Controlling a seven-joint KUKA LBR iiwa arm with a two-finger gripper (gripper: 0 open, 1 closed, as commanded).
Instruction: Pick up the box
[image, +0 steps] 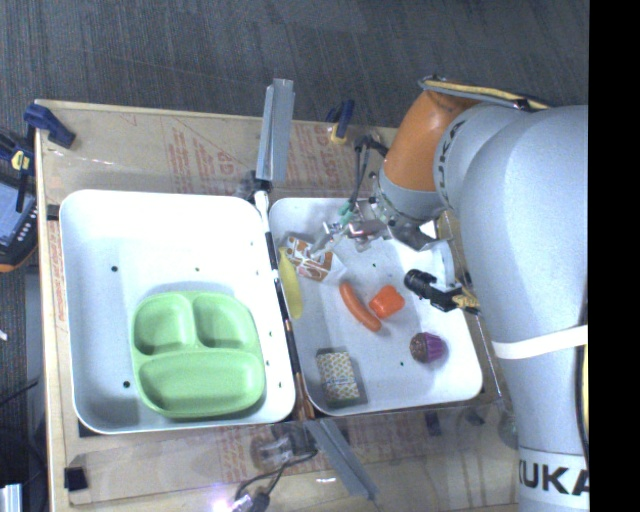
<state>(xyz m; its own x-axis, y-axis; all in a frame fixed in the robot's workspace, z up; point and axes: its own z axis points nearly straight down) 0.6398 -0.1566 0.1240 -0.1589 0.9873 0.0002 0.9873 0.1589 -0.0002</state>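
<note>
A small red-brown and white box (309, 258) lies in the upper left of the right bin (455, 385), next to a yellow banana (290, 285). My gripper (343, 229) hangs low over the bin's back part, just up and right of the box, close to its upper corner. I cannot tell whether it touches the box. The grey arm with its orange band (415, 150) reaches in from the right and hides the bin's right rear corner.
The right bin also holds an orange carrot-like piece (358, 306), an orange chunk (387, 301), a purple round item (428, 347) and a patterned flat packet (340, 376). A green divided tray (197, 355) lies in the left bin (90, 250).
</note>
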